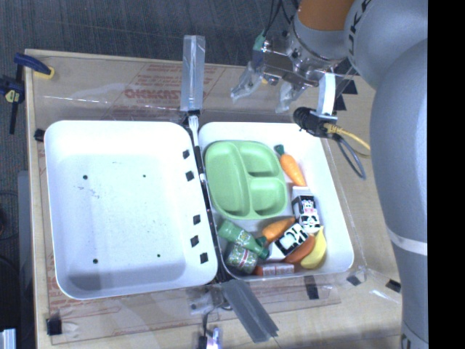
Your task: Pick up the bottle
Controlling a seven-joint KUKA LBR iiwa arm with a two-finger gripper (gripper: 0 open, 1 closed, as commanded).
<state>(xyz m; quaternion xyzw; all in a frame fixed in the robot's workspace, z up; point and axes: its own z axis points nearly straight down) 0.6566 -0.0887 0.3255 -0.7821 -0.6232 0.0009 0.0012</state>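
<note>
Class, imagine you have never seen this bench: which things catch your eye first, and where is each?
The pale green divided tray dominates the right bin, with orange carrots, a banana and a green bottle crowded along its near and right sides. Above that bin's far edge hangs the hand, fingers spread with nothing between them. The left bin is bare white.

Bright even overhead light, soft shadows, slight blur.

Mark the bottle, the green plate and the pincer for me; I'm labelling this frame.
bottle (242,246): camera view, on its green body.
green plate (245,179): camera view, on its middle ridge.
pincer (264,96): camera view, midway between its fingertips.
</note>
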